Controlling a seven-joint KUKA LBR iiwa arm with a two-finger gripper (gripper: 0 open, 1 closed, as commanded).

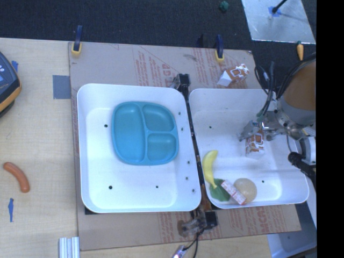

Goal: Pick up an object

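My gripper (259, 132) reaches into the right bin (215, 104) from the right, near the bin's upper right part. A small brown-and-white carton (255, 145) sits directly under the gripper tip, touching or very close to it. Along the bin's front lie a yellow banana (209, 166), a green item (217, 193), a small pink-and-white packet (233, 192) and a pale round object (246, 187). The left bin (91, 160) holds a blue divided plate (145, 133).
A second small carton (234, 75) lies on the cardboard behind the right bin. An orange sausage-shaped toy (16, 176) rests on the wooden bench at far left. A dark device (6, 82) sits at the left edge. Clamps hold the cardboard's back edge.
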